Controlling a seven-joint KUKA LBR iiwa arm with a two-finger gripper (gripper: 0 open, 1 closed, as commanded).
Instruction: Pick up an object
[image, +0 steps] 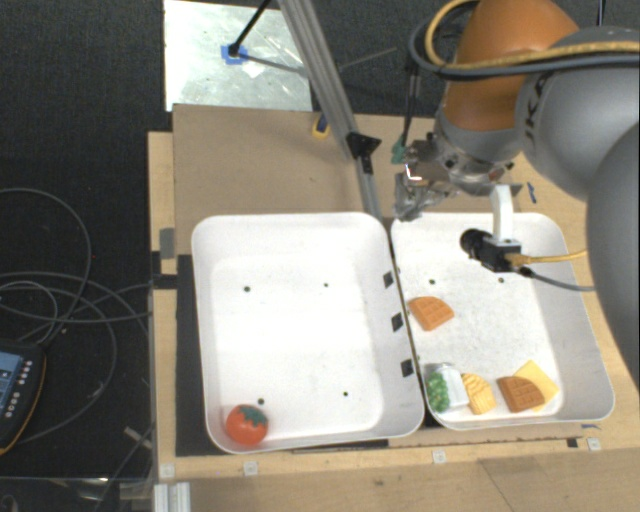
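Camera view: arm (560, 110) comes in from the right, orange band up top, wrist over the far edge of the right bin (575, 330). Gripper (410, 205) hangs at the bin's far-left corner, close to the divider between the two bins; it is small and dark against the rim, nothing visible between its tips, and I can't tell its state from this angle. A white bracket with a black module (490, 248) and a yellow cable sits just beside it, over the far part of the right bin. Right bin contents: orange wedge (432, 313) near the left wall, mid-bin, well apart from the rest. Along the near edge, a green-and-white item (441, 386) in the near-left corner, a yellow piece (480, 393) touching it on the right, then a brown block (519, 393) and a yellow block (540, 378) touching each other. All of these lie on the bin floor, well apart from the gripper. Left bin (215, 330): one red tomato (246, 424) in the near-left corner, touching or just beside the near wall. Grey pole (330, 90) runs diagonally from the top down to the divider. Cables and a pendant (15, 385) on the floor at the left.
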